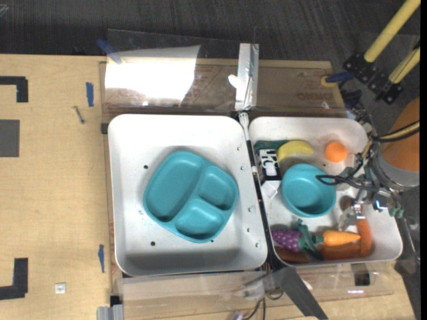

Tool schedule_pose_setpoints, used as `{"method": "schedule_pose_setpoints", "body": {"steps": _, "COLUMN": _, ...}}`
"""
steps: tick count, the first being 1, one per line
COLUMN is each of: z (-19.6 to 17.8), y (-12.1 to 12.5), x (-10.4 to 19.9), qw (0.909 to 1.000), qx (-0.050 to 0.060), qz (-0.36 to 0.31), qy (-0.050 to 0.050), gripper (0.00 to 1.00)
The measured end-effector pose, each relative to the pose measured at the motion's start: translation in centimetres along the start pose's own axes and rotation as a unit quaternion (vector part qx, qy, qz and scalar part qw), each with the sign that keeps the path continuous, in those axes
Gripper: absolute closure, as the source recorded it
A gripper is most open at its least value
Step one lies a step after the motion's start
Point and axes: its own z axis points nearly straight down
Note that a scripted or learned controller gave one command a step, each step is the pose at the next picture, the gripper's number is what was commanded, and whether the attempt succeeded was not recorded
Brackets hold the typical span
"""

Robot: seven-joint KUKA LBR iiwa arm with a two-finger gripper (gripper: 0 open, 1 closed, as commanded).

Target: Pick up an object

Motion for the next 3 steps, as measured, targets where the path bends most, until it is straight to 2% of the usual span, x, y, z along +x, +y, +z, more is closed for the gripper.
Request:
{"method": "schedule_pose_setpoints", "body": {"steps": 1, "z": -0.4, "y": 1.9, "x": -8.7, "qw": 0.9987, "qx": 0.01, "qz": 0.051, "qy": -0.005, "gripper": 0.0}}
{"method": "schedule_pose_setpoints", "body": {"steps": 2, "z": 0.1, "y": 1.4, "x": -5.3, "qw": 0.9973, "qx": 0.002, "qz": 0.074, "qy": 0.002, "gripper": 0.0}}
{"method": "schedule_pose_setpoints", "body": {"steps": 3, "z": -0.1, "y": 1.6, "x": -7.6, "qw": 0.9944, "qx": 0.011, "qz": 0.105, "qy": -0.003, "gripper": 0.0}}
